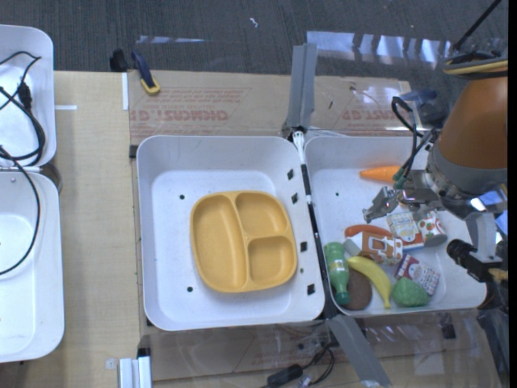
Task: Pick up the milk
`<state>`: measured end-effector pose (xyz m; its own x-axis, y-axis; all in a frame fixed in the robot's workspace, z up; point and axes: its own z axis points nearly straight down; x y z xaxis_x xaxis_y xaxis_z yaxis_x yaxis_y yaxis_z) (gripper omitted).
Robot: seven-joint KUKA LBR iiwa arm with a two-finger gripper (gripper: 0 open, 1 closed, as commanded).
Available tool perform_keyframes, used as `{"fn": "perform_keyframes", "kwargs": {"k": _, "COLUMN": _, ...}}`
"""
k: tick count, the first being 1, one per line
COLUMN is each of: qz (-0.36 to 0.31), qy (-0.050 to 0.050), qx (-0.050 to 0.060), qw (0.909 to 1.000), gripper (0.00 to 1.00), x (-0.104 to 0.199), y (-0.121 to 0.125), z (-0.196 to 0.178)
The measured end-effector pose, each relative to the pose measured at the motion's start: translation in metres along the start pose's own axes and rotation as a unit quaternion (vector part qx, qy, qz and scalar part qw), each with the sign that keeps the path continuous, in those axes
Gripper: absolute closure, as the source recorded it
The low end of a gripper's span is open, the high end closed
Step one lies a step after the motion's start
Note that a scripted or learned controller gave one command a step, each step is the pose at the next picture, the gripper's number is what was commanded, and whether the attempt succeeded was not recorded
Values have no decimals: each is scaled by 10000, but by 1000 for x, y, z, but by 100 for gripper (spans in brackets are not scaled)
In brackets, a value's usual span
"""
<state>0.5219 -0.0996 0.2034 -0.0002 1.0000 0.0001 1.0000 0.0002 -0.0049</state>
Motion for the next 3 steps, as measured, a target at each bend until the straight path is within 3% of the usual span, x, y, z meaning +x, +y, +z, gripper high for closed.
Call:
{"fn": "perform_keyframes", "kwargs": {"k": 1, "qz": -6, "qy": -3, "qx": -125, "qw": 9999, "gripper": 0, "x": -29, "y": -12, "z": 93}}
{"fn": "perform_keyframes", "kwargs": {"k": 2, "qz": 3, "qy": -6, "qx": -160, "qw": 9999, "gripper": 100, "x": -29, "y": -9, "z": 81}}
{"fn": "perform_keyframes", "kwargs": {"k": 3, "qz": 2, "qy": -4, "qx": -143, "qw": 9999, "gripper": 0, "x": -29, "y": -10, "z": 82}}
